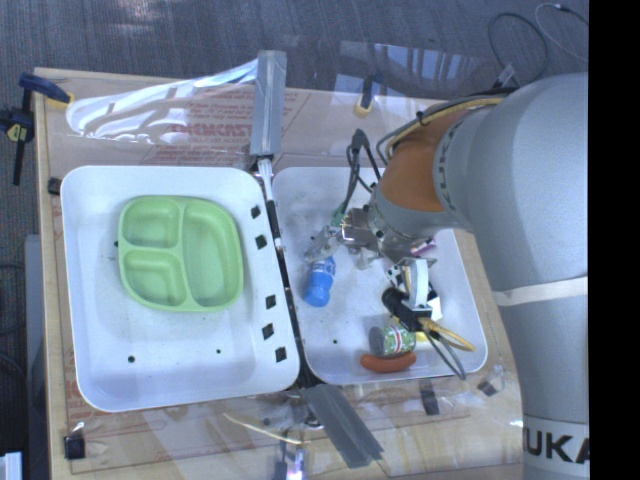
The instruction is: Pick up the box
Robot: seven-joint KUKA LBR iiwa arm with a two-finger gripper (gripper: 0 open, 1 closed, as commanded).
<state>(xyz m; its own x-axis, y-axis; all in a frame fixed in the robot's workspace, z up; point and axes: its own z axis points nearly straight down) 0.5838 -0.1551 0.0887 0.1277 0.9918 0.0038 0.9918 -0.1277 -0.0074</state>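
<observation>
My gripper (338, 233) hangs low over the upper middle of the right bin (345, 363), at the end of the grey arm with its orange band (410, 173). Just below and left of it a small blue bottle (319, 281) lies on the bin floor, apart from the gripper. The arm's bulk covers the bin's right side and whatever lies under it.
A green and red can (393, 340) lies near the right bin's front wall, with a red sausage-shaped thing (388, 362) just in front of it. The left bin (90, 358) holds a green divided plate (182, 253). A black hinged divider (272, 278) separates the bins.
</observation>
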